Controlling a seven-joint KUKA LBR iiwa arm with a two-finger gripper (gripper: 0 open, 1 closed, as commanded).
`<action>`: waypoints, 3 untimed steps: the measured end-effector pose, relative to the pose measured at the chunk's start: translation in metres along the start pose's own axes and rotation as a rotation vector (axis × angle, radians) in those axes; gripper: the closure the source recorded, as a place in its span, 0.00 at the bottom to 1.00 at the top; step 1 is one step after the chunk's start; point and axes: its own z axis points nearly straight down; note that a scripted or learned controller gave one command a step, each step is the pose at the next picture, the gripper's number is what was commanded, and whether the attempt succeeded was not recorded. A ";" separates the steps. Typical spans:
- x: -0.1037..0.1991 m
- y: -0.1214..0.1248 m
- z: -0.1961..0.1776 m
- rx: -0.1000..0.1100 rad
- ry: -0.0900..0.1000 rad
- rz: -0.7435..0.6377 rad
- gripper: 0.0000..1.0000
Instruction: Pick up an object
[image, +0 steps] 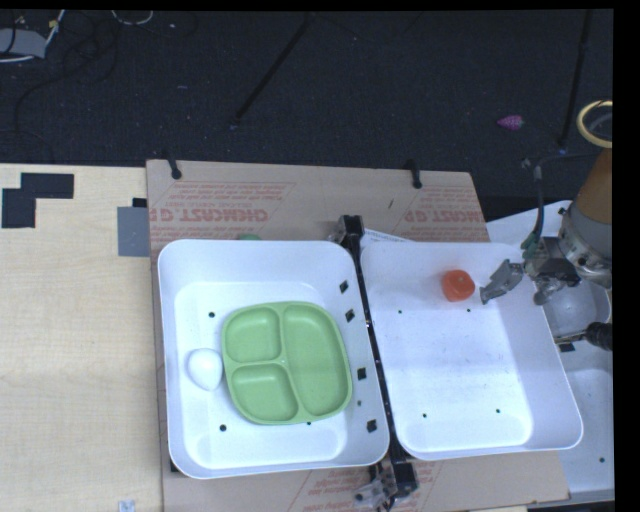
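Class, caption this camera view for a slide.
Gripper beside an orange object in the right bin; green tray and white egg left.

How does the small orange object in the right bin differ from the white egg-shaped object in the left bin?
The small orange round object is bright orange, while the white egg-shaped object is plain white. The orange one lies in the right white bin, apart from other things; the white one lies in the left white bin, right beside the green divided plate. The orange one is nearer the gripper. Both are small and rounded.
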 end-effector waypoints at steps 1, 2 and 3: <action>0.000 0.003 -0.008 -0.013 -0.003 -0.002 0.00; -0.003 -0.002 0.055 -0.007 -0.001 -0.002 0.00; 0.006 -0.008 0.105 -0.007 0.000 -0.002 0.00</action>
